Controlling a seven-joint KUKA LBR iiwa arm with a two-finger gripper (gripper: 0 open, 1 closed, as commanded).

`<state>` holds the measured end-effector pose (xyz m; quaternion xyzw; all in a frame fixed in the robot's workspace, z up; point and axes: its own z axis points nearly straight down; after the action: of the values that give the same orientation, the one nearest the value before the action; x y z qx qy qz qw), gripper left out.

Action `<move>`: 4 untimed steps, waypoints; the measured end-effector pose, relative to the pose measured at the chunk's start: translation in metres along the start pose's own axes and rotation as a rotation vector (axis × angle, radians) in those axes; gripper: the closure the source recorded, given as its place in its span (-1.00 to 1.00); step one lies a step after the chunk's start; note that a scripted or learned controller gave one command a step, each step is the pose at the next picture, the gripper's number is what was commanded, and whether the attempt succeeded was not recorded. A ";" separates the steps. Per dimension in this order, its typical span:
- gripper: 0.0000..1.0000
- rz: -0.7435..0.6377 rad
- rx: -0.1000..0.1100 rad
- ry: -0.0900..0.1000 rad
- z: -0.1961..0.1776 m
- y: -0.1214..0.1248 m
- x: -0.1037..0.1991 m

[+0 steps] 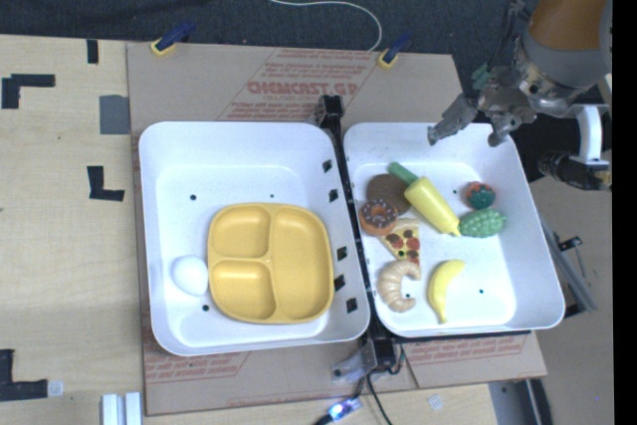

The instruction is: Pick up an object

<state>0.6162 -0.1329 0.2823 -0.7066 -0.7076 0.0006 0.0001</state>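
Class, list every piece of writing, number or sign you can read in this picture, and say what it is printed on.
Red printing on the cardboard sheet beyond the bins: upside down and too blurred to read.
Fainter red printing on the cardboard's near edge: unreadable.
Nothing else carries legible text.

Single fixed camera, mounted high above the bench, looking down at a slant. Frame takes in both shallow white plastic bins [159,214] side by side; grey-and-orange arm [572,5] enters from right edge.
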 end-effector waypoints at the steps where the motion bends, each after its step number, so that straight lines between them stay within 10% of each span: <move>1: -1.00 -0.001 0.006 0.001 0.060 0.006 0.007; 4: -1.00 0.000 0.001 0.000 0.198 -0.001 0.014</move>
<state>0.6146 -0.1187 0.0839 -0.7064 -0.7078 0.0009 0.0002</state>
